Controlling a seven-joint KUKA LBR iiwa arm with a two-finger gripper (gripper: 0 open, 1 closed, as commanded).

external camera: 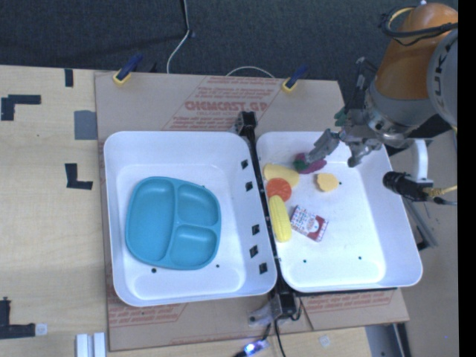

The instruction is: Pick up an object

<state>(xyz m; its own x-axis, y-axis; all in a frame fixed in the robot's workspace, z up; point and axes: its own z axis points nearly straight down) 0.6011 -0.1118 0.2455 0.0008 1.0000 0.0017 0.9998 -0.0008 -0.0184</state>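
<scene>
Several small objects lie in the right bin [372, 262]: a purple and green piece [306, 163] near the back, a yellow lemon-like piece [280, 172], a red tomato [279, 188], a corn cob [280, 219], a red and white packet [309, 223] and a small yellow piece [327, 182]. My gripper [341, 152] hovers over the back of this bin, open, its two grey fingers spread. One finger [321, 149] hangs just above the purple piece. Nothing sits between the fingers.
The left bin [123, 151] holds a blue divided plate [174, 222]. A black divider [256, 192] with clips runs between the bins. Both bins rest on cardboard [223, 103] held by clamps at the back. A cable mount [407, 184] sticks out at the right bin's edge.
</scene>
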